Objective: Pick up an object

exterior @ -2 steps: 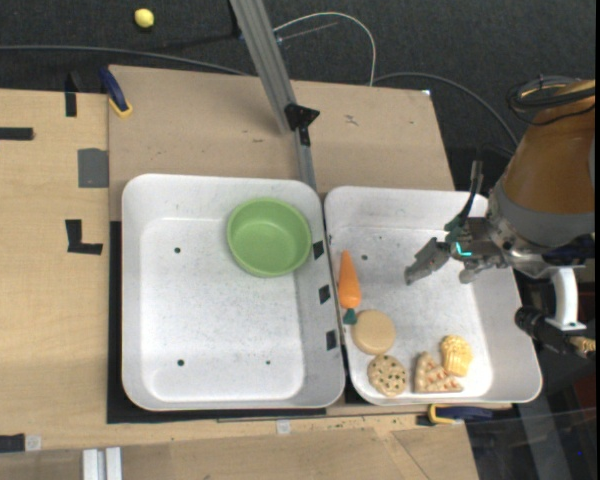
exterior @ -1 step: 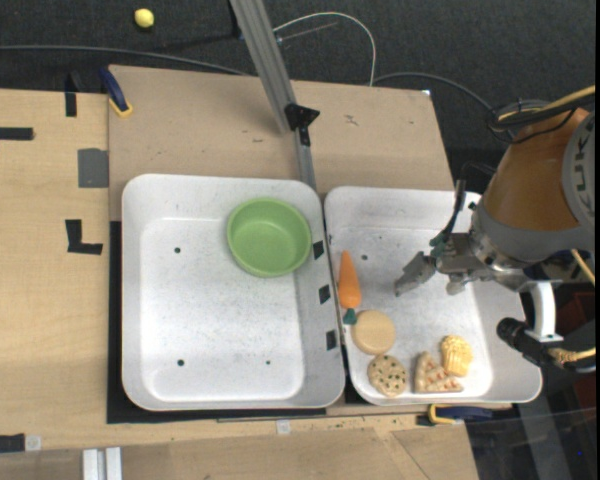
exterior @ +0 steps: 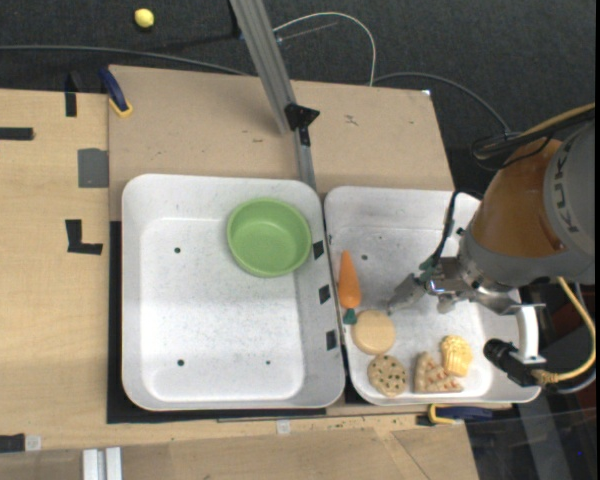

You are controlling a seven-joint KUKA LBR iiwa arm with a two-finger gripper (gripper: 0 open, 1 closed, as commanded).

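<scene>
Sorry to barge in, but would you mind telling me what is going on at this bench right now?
The arm reaches in from the right, with its pincer low over the right bin. Nothing is visibly held. A carrot, a round bun, a cookie and two other small food pieces lie in that bin; a green bowl sits in the left bin.

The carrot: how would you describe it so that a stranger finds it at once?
Look in the right bin, along its left wall. The carrot lies there lengthwise, just above a round beige bun. It is the only long, orange, pointed item.
</scene>
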